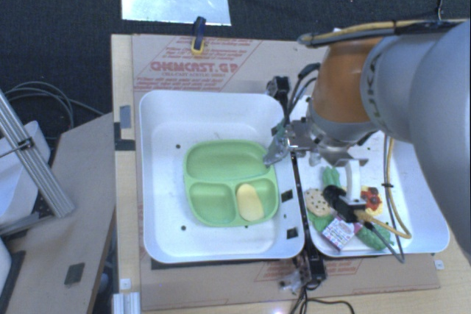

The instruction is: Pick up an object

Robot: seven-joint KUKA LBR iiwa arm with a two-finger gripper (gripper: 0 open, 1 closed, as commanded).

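Biggest and closest to the lens, the grey arm reaches in from the right, orange band turned our way, hanging over most of the right bin. The wrist is bent down, and the gripper sits right at the wall the two bins share, low over the far right corner of the green tray in the left bin. Spread or closed? Cannot tell from here — the tip is a small metallic blur against the tray's rim, and nothing shows gripped in it. My read: the pick is not made yet.

The likeliest prize is the yellow piece, lying alone in the tray's near right compartment, apart from the tip and toward us. The raised rim and dividers pen it in, which suits a descent from above but leaves little side room.

Across the wall, a speckled biscuit, a pink packet and a green pod crowd the right bin's near end, close together and partly under the arm — awkward pickings. Open room is on the left, where bare white floor rings the tray. The risk I'd watch is the tip catching the tray's rim or the shared wall.
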